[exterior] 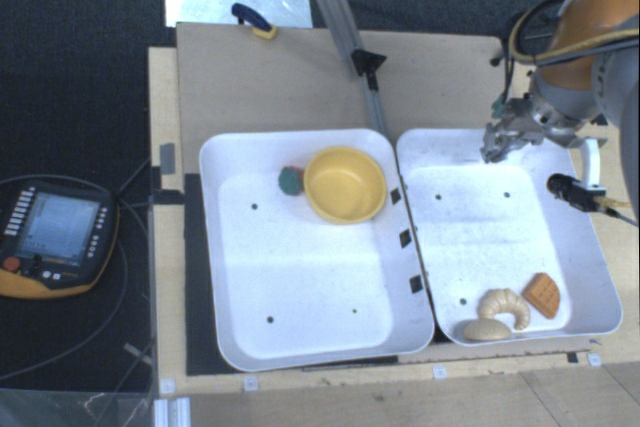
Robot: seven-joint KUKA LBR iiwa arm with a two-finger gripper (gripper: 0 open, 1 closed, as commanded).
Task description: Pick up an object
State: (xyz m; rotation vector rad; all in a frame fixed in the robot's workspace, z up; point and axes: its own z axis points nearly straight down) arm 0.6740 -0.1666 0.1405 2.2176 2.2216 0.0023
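My gripper (494, 151) hangs over the far edge of the right bin (470, 215), with nothing visible between its fingers. At that bin's near right corner lie a pale croissant-shaped piece (507, 305), a beige oval piece (486, 329) and an orange waffle-like piece (543, 294), all far from the gripper. In the left bin (300, 305) a yellow bowl (345, 184) stands at the far right, with a small teal and red object (291, 180) touching its left side.
A slanted metal pole (335, 0) with a black clamp crosses the board behind the bins. A control pendant (52, 237) lies on the floor at the left. A blue and yellow clamp (252, 19) sits at the board's far edge.
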